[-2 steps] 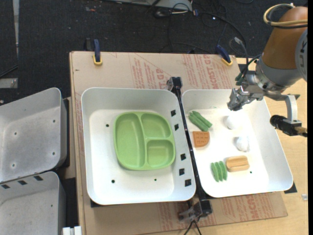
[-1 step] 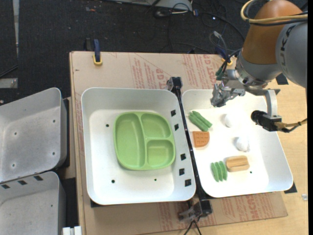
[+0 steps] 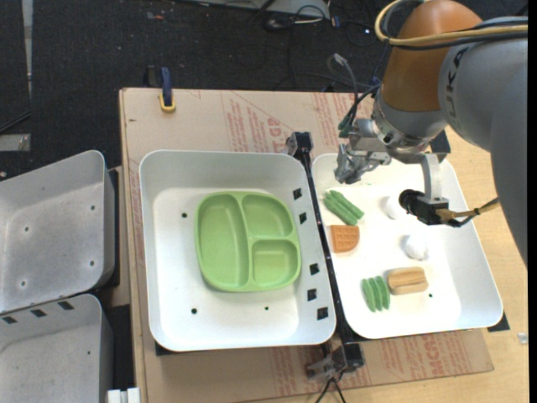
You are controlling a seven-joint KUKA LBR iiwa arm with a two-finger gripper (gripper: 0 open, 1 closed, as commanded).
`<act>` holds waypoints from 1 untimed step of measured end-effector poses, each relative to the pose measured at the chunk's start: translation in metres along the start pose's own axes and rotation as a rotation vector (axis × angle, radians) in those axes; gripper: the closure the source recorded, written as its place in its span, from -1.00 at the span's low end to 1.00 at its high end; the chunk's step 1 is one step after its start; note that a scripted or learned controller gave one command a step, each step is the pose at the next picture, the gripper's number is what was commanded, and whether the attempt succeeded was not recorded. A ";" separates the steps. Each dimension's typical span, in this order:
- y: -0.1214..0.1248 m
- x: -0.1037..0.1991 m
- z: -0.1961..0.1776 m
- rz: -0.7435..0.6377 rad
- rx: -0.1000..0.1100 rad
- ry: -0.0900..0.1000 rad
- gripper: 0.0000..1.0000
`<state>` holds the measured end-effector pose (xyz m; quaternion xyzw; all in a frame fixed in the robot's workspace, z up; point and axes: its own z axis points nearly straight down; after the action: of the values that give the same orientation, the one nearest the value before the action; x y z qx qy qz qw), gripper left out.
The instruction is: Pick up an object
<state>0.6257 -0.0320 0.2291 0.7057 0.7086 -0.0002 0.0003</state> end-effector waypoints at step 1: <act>0.006 0.062 -0.006 -0.003 -0.002 0.001 1.00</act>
<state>0.6316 0.0301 0.2347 0.7048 0.7094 0.0010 0.0008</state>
